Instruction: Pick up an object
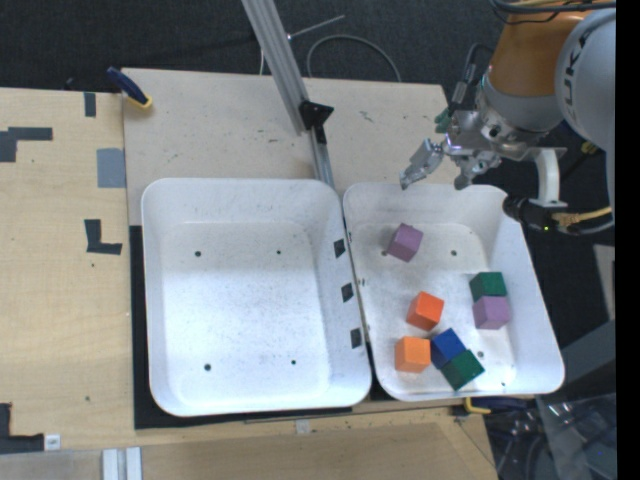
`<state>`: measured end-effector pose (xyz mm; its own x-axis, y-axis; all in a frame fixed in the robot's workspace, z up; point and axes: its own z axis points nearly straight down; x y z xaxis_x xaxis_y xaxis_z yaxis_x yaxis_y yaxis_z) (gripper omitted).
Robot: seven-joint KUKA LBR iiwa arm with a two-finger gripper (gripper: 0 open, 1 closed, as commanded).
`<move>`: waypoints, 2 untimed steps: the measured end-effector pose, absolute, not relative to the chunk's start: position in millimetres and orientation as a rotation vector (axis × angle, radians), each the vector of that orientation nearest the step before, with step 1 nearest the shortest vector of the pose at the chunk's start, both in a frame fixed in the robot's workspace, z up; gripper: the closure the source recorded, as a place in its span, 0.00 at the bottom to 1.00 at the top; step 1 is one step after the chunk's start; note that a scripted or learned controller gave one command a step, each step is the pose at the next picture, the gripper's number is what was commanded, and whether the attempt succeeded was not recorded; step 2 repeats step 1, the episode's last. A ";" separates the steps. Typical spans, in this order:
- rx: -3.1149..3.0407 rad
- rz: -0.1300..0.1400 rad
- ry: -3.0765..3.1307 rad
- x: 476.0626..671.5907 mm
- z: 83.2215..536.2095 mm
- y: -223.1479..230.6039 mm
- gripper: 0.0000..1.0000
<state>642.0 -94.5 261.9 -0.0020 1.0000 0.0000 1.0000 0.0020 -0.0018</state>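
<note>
Above the right bin's [520, 268] far rim, the gripper [440, 168] hangs with its fingers spread apart and nothing between them. The nearest block, a purple cube [405, 241], lies just below it toward the camera, alone on the bin floor; the other blocks cluster farther off.

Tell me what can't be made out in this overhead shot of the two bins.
- Pincer: small and blurred above the right bin's far rim; finger spacing unreadable.
- Dark green block: partly covered by the blue block.
- Arm: cut off by the top and right edges.
</note>
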 end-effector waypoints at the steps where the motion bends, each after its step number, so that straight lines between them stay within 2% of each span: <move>1: -2.220 0.005 -2.219 560.2 165.0 -132.0 0.00; 2: -2.220 0.005 -2.219 560.2 165.0 -132.0 0.00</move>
